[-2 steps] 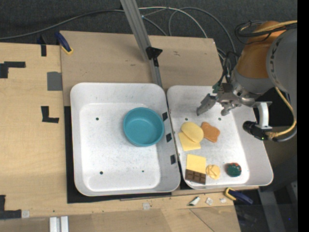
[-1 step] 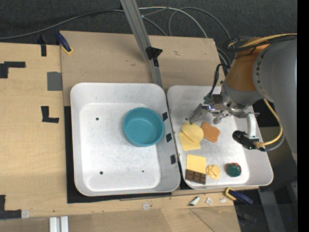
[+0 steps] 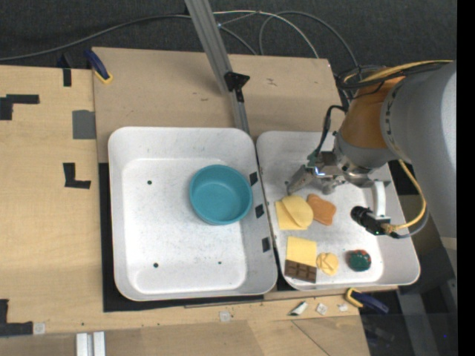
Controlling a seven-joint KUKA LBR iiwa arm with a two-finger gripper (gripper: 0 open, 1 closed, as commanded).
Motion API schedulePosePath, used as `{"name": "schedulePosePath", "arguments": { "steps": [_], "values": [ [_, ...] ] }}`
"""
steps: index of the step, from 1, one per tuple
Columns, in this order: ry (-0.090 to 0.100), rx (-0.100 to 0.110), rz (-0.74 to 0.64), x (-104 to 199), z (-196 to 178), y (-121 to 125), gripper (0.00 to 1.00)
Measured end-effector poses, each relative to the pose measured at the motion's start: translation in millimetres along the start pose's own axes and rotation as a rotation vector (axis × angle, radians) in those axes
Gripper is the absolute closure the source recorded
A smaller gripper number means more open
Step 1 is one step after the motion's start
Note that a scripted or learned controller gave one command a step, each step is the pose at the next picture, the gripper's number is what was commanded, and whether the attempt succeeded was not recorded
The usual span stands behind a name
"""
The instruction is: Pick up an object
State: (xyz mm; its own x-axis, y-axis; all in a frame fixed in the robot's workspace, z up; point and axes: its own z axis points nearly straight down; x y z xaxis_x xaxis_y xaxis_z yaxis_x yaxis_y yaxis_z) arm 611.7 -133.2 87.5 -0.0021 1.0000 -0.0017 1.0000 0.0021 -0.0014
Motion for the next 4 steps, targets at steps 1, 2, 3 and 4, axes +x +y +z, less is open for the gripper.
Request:
{"name": "schedulePosePath", "arguments": {
  "steps": [1,2,3,4],
  "values": [
    [0.001,0.001,-0.001,1,-11,0,1.00],
    [0.001,-0.004,0.002,-4,-54,-1,1.00],
    [0.001,-0.006,0.001,-1,-105,-9,1.00],
    [0.002,-0.003,0.001,-1,-129,-9,1.00]
  ]
}}
